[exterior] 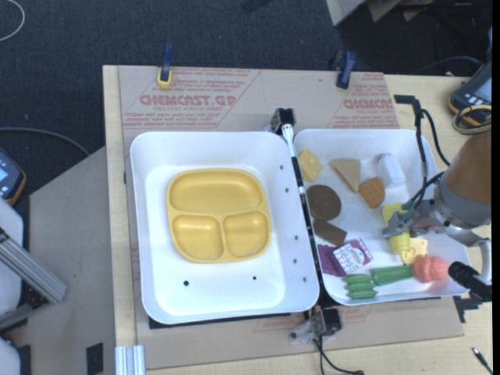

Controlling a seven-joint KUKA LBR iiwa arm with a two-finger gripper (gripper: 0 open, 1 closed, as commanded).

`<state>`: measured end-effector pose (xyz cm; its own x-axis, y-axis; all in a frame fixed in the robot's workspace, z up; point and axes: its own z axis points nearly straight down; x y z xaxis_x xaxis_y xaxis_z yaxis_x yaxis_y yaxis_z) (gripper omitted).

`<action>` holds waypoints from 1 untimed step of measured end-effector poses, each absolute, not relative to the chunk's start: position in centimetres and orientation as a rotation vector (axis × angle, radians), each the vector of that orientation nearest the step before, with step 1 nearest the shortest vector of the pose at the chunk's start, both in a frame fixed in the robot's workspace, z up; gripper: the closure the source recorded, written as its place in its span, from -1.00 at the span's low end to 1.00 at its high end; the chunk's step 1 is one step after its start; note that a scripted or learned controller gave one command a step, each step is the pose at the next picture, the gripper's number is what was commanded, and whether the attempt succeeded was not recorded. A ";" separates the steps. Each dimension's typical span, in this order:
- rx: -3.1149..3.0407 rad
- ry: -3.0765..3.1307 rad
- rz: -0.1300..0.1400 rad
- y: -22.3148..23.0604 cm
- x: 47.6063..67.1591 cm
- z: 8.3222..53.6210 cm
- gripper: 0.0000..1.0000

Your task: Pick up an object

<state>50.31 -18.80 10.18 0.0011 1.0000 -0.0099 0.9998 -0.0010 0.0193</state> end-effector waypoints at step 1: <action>2.218 2.220 0.001 -18.6 50.3 14.3 1.00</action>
